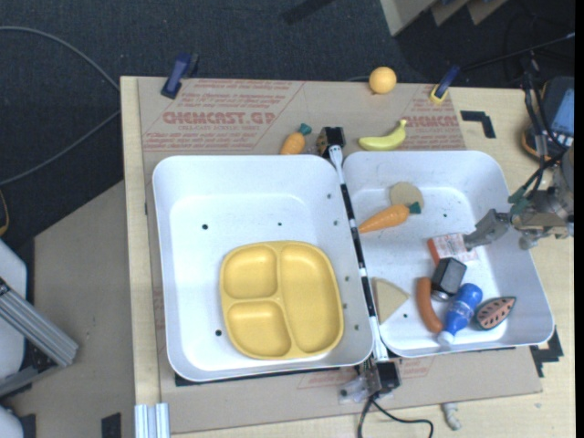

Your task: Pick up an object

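Right bin (493, 176): gripper (481, 235) just beside red-white packet (446, 245).

The table (228, 108) was covered by a tan cardboard sheet with red print, and on it sat two shallow white bins side by side, the left bin (182, 190) touching the right bin (474, 167) along their shared edge. Behind the bins lay a banana (383, 137), a small carrot (294, 142) and an orange ball (382, 80). Two blue clamps (178, 76) (444, 85) gripped the far edge.
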`<state>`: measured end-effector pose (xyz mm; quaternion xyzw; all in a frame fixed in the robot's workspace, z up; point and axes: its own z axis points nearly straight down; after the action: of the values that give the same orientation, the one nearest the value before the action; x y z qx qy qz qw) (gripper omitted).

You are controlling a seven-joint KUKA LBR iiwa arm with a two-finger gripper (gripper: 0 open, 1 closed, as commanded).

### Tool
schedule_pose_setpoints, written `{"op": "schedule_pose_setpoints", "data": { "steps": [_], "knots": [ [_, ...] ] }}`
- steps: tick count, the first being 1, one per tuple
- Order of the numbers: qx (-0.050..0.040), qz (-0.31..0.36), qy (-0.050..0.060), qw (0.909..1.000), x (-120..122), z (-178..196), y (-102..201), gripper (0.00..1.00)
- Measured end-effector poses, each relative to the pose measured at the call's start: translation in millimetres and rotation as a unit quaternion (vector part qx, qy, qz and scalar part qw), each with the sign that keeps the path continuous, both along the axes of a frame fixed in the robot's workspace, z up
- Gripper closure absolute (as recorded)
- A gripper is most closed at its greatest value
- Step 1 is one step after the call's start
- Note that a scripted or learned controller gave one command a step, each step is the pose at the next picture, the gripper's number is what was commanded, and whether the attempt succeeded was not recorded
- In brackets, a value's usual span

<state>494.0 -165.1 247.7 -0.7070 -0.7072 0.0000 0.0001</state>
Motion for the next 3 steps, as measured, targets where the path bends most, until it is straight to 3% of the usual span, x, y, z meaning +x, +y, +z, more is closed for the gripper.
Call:
{"op": "schedule_pose_setpoints", "data": {
  "steps": [1,2,3],
  "knots": [
    [0.0004,0.000,0.001,1.0000,22,-111,18,0.00],
    [-0.0006,-0.001,-0.001,1.0000,-9,-163,43,0.00],
    [-0.0003,0.000,-0.002,1.0000,-8,-152,44,1.00]
  ]
}}
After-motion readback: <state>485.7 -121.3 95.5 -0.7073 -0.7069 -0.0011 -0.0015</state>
